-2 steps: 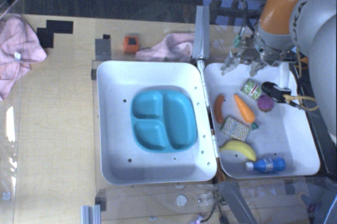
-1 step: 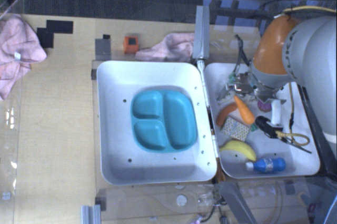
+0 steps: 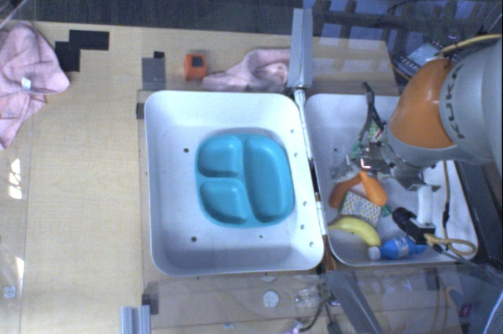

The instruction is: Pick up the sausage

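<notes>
The sausage [image 3: 359, 189] lies just under the claw [image 3: 365, 164].

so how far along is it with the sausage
Done: nothing lifted. The orange sausage lies in the right bin, just behind the banana. In hand: the end effector hangs right at it. Left: a clear grasp, then the lift out.

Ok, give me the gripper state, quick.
Gripper: cannot be told; it sits low in the right bin, right above the orange sausage, with nothing visibly held.
</notes>
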`<state>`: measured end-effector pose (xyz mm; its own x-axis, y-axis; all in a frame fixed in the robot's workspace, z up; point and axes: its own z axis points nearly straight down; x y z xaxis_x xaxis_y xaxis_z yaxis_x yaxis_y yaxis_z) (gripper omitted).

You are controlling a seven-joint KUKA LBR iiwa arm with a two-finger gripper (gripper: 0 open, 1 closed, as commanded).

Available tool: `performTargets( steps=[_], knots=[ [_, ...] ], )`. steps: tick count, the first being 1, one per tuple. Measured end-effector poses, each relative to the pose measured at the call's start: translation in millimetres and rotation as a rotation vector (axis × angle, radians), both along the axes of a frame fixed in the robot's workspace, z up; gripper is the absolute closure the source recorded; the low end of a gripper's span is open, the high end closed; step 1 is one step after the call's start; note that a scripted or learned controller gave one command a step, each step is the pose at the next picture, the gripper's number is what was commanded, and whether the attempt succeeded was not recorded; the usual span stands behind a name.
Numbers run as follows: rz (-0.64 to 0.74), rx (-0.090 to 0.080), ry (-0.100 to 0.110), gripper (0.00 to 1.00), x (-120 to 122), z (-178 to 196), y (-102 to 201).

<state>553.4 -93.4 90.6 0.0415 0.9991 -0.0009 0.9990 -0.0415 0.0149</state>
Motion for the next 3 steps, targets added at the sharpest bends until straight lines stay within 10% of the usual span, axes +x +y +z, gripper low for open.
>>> performTargets(
  steps=[2, 3],
  knots=[
    [0.19, -0.005, -0.008, 0.0, -58, 1, -5],
    [0.191, -0.008, -0.016, 1.0, -55, 12, -5]
  ],
)
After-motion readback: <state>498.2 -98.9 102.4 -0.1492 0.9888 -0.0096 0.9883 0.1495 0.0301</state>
